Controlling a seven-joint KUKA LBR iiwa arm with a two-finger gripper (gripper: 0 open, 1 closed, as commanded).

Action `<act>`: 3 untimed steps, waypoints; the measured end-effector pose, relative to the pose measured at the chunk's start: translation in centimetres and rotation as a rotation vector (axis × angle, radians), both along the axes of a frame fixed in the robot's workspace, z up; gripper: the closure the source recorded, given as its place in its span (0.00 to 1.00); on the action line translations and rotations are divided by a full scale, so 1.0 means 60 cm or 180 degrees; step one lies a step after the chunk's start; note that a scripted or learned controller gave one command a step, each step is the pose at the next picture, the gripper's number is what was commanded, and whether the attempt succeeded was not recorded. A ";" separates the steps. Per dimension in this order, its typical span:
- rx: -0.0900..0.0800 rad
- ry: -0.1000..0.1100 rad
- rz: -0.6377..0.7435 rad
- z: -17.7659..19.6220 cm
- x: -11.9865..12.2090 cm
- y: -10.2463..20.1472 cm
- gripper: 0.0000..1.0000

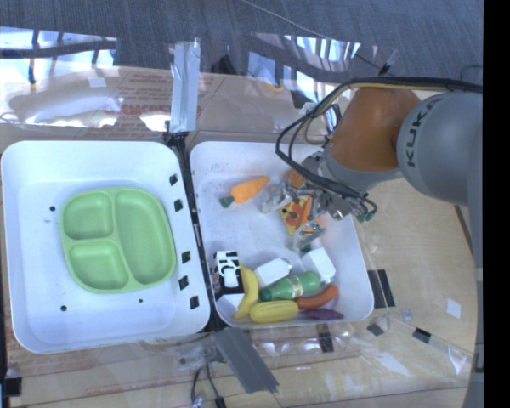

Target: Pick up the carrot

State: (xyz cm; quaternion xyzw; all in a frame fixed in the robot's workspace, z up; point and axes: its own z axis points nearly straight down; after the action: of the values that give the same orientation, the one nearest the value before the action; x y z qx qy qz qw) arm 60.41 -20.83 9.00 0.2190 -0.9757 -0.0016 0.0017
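One small orange plastic carrot (248, 189) with a green tip lay far-left in the right white bin (206, 228); the gripper's (299, 213) grip could not be told.

End effector (310, 215): finger state indeterminate; mixed w/ clutter at frame centre-right. Arm (433, 147) cut off at right edge. Items in pile (285, 291) at right bin's lower part overlap; the purple one at the bottom is too small to ID.

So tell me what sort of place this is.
Probably a robot lab's pick-and-place bench: a KUKA arm reaches over two white bins, one with toy food like a carrot, the other a green divided plate.
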 end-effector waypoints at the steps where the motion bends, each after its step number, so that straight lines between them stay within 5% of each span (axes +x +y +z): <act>1: 0.0003 -0.0001 0.0020 0.015 0.002 0.004 1.00; 2: -0.0007 -0.0016 -0.1678 0.093 0.015 0.143 1.00; 3: -0.0009 -0.0013 -0.1683 0.092 0.014 0.141 0.00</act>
State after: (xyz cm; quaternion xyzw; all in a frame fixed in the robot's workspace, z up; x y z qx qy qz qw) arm 61.28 -12.39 14.53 -0.0435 -0.9991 -0.0001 -0.0005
